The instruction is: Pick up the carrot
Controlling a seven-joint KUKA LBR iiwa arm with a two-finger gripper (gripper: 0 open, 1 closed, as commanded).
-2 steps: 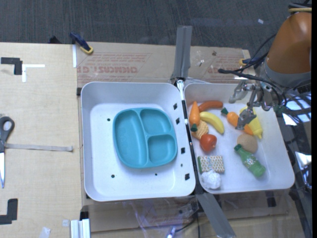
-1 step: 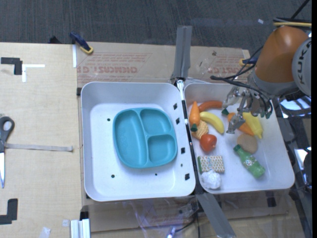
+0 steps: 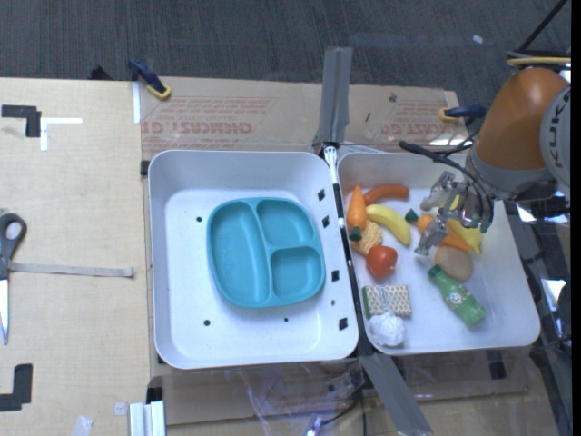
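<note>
Your arm reaches in from the right, its gripper [image 3: 442, 218] low over the right bin [image 3: 517, 330], among the toy food piled there. Whether its claw is apart or together, you cannot tell: the metal parts blur into the clutter beneath them.

The carrot [image 3: 357, 209] you are after lies at the left side of that bin, just beside the divider between the bins, well apart from the gripper. A yellow banana [image 3: 390, 222] lies between them, and a red-orange pepper-like piece [image 3: 388, 192] curves above it. Just below the carrot sits a waffle-patterned yellow piece [image 3: 369, 236], then a red tomato [image 3: 382, 260]. Nearer the front wall you see a checkered cracker block [image 3: 388, 299] and a white crumpled object [image 3: 388, 330]. Below the gripper lie a tan potato-like lump [image 3: 454, 262] and a green bottle [image 3: 457, 298].

The left bin [image 3: 172, 325] holds a teal divided plate [image 3: 267, 252]. Scissors [image 3: 7, 266] rest on the bench at far left.
</note>
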